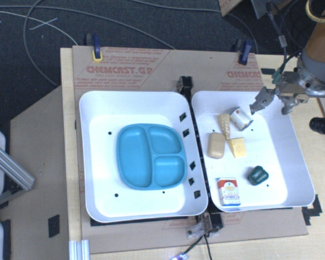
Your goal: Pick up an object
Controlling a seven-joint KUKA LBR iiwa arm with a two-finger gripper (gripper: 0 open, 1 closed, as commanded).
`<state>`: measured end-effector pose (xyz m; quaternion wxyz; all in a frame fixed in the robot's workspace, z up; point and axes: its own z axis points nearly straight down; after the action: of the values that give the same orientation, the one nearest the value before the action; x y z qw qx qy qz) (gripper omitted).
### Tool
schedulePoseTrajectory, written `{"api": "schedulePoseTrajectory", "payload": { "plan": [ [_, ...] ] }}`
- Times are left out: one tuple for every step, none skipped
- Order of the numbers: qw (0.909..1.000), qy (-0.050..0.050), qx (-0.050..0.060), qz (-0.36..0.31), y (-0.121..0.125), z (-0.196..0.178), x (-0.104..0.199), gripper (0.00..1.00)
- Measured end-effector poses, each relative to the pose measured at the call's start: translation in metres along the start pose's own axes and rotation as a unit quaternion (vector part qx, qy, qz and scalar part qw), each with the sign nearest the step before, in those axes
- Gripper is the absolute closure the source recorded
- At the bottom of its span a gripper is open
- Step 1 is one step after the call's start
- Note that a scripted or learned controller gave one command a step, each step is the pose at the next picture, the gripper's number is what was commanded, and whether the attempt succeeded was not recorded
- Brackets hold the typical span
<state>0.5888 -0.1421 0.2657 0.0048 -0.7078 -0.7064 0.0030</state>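
Two white bins sit side by side on the tabletop (43, 161). The left bin (92, 145) holds one blue divided plate (150, 156). The right bin (292, 167) holds six things: a small white cylinder (240, 118), a tan stick (225, 125), a beige block (216, 145), a pale yellow block (238, 147), a dark green lump (257, 175) and a red-and-white carton (228, 192). The hand (273, 103) hangs at upper right with its fingers spread and nothing between them; the cylinder lies just to its lower left.
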Motion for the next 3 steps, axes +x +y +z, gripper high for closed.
{"api": "schedulePoseTrajectory", "payload": {
  "plan": [
    [1.0000, -0.001, -0.005, -0.001, 0.002, -0.005, 0.000, 0.00],
    [1.0000, 0.000, -0.002, -0.001, 0.007, 0.056, 0.000, 0.00],
    [1.0000, 0.000, -0.002, -0.001, 0.011, 0.118, 0.006, 0.00]
  ]
}}
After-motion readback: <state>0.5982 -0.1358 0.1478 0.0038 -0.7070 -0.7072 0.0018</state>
